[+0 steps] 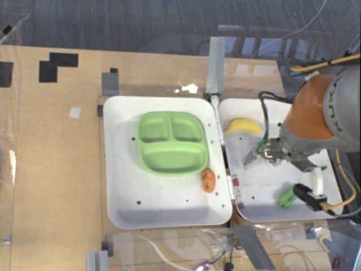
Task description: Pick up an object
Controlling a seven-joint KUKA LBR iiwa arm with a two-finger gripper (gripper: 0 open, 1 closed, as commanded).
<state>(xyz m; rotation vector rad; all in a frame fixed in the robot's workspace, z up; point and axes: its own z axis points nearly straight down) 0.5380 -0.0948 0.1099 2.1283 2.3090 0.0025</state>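
The gripper [255,154] is being held low in the right bin [254,205], fingers spread apart, nothing between them. A banana [244,126] is lying just beyond the fingertips. Risk: fingers being closed short, on bare bin floor.

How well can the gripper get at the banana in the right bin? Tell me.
Probably yes. The banana lies uncovered near the far left corner of the right bin, and the gripper hangs close beside it with nothing between them.
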